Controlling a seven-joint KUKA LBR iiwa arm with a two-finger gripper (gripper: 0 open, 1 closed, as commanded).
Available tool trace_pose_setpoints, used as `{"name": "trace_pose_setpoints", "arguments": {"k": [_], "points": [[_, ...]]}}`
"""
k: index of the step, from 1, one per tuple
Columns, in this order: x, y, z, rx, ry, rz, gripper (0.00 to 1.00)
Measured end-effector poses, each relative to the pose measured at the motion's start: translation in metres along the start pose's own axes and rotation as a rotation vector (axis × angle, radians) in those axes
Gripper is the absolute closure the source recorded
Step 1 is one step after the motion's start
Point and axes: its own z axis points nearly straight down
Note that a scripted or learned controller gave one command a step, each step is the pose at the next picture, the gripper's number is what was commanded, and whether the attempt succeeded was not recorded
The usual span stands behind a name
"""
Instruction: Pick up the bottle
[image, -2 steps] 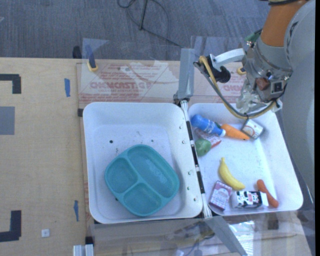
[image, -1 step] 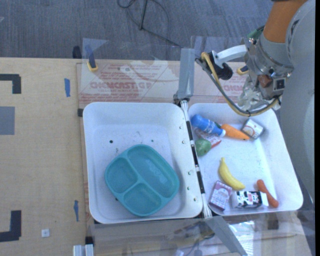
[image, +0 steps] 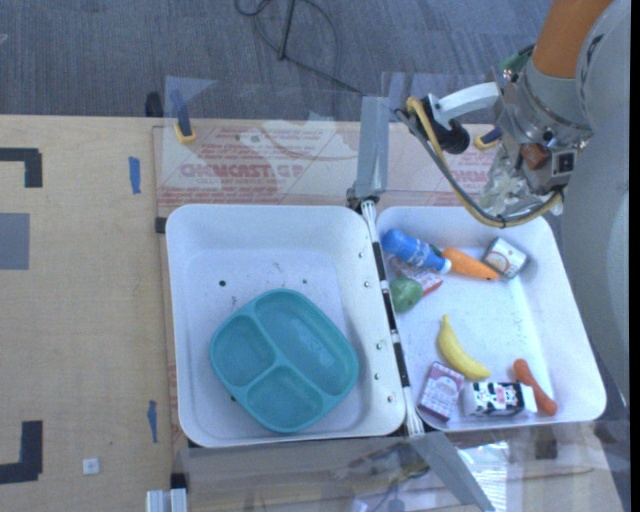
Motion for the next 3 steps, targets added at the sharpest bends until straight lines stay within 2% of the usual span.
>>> {"name": "trace_pose_setpoints", "arguments": {"k": [3], "points": [[0.001,0.003,-0.028,0.005,0.0,0.005,1.0]]}}
